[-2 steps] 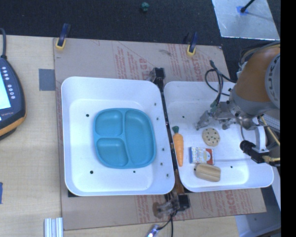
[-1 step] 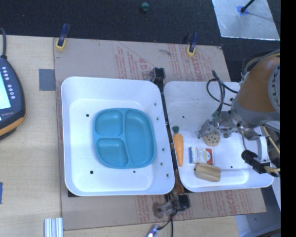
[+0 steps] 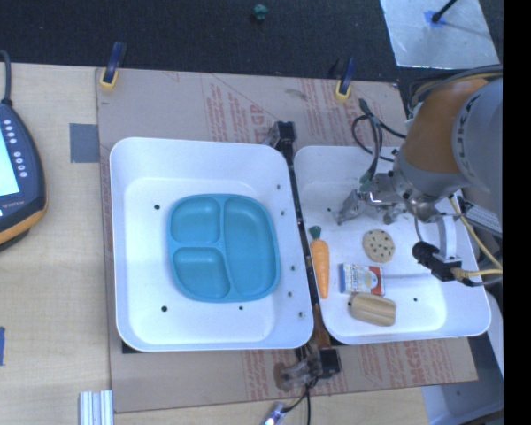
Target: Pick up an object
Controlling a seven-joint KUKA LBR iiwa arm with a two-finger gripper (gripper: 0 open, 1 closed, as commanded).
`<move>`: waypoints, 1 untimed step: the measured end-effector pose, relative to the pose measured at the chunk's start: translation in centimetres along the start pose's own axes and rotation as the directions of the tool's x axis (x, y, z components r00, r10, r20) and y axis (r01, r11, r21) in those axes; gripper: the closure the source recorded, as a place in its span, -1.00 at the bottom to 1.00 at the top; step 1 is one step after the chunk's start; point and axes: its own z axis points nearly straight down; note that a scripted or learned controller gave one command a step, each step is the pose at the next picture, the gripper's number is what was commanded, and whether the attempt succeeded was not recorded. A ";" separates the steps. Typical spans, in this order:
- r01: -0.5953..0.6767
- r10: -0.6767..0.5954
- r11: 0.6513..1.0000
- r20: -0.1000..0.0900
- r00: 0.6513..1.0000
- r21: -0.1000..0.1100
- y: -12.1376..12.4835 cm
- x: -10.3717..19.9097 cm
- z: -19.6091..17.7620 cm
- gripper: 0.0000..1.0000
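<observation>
The right bin (image 3: 336, 162) holds a round chocolate-chip cookie (image 3: 379, 244), an orange carrot (image 3: 319, 266) along its left wall, a small red and white packet (image 3: 361, 279) and a tan block (image 3: 373, 309) near the front. My gripper (image 3: 361, 204) hangs over the back half of this bin, just behind and left of the cookie, with nothing visibly in it. The grey arm with its orange band (image 3: 434, 131) reaches in from the right.
The left bin (image 3: 137, 171) carries a blue divided plate (image 3: 223, 246). A teach pendant (image 3: 4, 175) lies at the bench's left edge. Blue clamps (image 3: 112, 65) sit at the back of the board. Black cables (image 3: 438, 262) trail over the right bin's right side.
</observation>
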 end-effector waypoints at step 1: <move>-0.001 0.001 1.000 0.000 1.000 0.001 -4.1 -2.6 0.1 -1.00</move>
